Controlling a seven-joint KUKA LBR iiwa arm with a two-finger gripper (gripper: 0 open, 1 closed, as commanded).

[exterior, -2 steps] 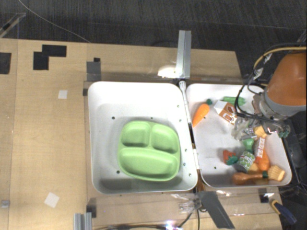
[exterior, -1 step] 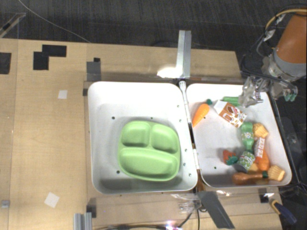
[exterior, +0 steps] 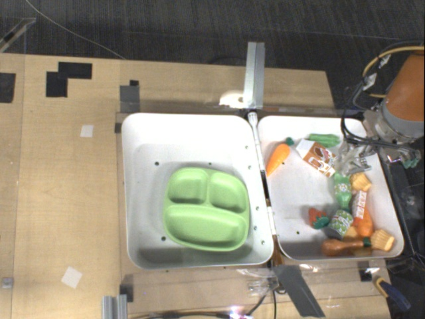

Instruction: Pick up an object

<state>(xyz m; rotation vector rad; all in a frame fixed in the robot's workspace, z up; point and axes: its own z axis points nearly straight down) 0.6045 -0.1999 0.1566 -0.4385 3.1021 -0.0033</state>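
While the gripper [exterior: 354, 157] hangs over the right bin [exterior: 292, 198], I cannot tell how it is set. A small green toy [exterior: 342, 190] lies just below it, and a green tray [exterior: 207, 208] sits far left.

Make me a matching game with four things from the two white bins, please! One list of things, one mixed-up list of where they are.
Things:
1. green tray
2. carrot
3. gripper
4. small packet

Places:
A. top left part of the right bin
B. alone in the left bin
C. over the right bin's upper right part
D. between the carrot and the gripper

Pairs: 1-B, 2-A, 3-C, 4-D
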